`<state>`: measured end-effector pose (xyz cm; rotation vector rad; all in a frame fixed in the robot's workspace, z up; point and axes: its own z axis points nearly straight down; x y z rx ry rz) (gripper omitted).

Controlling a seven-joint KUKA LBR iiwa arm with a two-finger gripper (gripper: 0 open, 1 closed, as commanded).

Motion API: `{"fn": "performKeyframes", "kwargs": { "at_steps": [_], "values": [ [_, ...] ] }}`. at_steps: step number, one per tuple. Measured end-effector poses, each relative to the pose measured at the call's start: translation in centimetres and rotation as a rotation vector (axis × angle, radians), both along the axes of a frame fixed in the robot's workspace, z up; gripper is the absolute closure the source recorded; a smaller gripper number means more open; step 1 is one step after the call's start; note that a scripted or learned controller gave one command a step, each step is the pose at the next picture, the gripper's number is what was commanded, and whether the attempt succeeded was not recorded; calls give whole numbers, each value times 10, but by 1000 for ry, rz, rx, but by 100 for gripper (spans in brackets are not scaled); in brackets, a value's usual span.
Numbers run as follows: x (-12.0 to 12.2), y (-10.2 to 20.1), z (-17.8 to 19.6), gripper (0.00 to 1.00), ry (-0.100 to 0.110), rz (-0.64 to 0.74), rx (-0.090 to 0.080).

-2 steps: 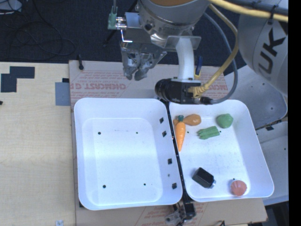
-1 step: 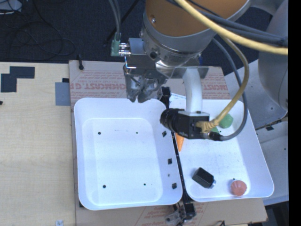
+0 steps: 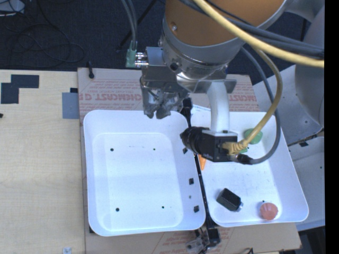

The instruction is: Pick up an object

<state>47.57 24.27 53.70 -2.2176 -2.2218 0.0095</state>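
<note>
My gripper (image 3: 160,106) hangs over the far edge of the left bin (image 3: 95,142), under the big grey and orange wrist. The right bin (image 3: 288,181) holds a small black block (image 3: 229,199) near its front, with a pinkish-red ball (image 3: 268,210) at the front right corner. A green object (image 3: 255,136) lies further back, partly hidden by a yellow cable. A bit of an orange thing (image 3: 202,163) peeks out beside the divider, under a black fitting on the arm. None of these objects is at the gripper.
The arm's body and its cables (image 3: 265,120) cover the back of the right bin. A cardboard sheet (image 3: 111,95) lies under both bins. A light wooden bench top (image 3: 37,157) spreads to the left. A raised rim (image 3: 200,189) divides the bins.
</note>
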Motion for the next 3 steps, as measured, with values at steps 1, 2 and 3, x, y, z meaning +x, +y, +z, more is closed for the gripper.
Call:
{"fn": "performKeyframes", "kwargs": {
  "at_steps": [1,2,3],
  "values": [
    [56,-1,0,100,-4,-3,1],
    [23,1,0,100,0,0,0],
    [-1,0,-25,100,1,0,-1]
  ]
}}
